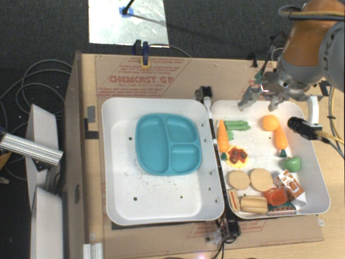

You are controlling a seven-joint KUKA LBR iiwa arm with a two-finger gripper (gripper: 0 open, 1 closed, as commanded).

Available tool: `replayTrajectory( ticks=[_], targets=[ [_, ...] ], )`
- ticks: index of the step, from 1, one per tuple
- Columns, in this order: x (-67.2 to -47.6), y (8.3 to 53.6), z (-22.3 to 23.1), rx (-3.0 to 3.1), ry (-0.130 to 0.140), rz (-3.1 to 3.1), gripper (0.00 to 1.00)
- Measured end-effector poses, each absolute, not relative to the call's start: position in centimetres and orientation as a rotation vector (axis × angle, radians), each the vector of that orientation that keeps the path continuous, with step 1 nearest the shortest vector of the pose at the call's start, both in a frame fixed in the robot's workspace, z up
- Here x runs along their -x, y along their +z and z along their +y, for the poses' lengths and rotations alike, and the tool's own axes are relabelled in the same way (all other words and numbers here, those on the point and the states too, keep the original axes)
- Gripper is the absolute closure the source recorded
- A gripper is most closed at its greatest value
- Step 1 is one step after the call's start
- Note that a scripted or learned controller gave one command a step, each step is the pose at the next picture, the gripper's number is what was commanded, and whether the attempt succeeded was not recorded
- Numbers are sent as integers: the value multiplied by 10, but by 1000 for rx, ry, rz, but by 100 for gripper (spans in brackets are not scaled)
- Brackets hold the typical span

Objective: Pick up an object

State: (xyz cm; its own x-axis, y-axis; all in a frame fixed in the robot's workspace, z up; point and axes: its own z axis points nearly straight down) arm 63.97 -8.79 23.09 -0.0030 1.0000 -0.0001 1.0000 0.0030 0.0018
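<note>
My gripper (259, 102) hangs over the back edge of the right bin (318, 190), open, with nothing between its fingers. Toy food lies in that bin. Just in front of the gripper are a green bean pod (236, 125) and an orange ball (270, 123). A carrot (280, 138) lies to the right of the ball, and a second carrot (222, 136) rests along the bin's left wall. A red and yellow piece (237, 155) sits mid-bin. Towards the front lie a green pepper (292, 163), two round biscuits (261, 179), a bread roll (253, 204) and a red carton (285, 190).
The left bin (121, 198) holds a teal divided plate (167, 144). A black clamp (205, 95) sits at the back where the two bins meet. The grey arm with its orange band (310, 42) rises at the upper right. Cables lie on the floor at the left.
</note>
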Motion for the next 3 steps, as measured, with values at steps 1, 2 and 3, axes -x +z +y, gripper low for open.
replayTrajectory(
  ticks=[1, 2, 3],
  targets=[
    [-670, 213, -143, -2220, 2, 2217, 0],
    [-669, 134, -195, -2220, 0, 2219, 0],
    [-671, 85, -194, -2210, 5, 2220, 0]
  ],
)
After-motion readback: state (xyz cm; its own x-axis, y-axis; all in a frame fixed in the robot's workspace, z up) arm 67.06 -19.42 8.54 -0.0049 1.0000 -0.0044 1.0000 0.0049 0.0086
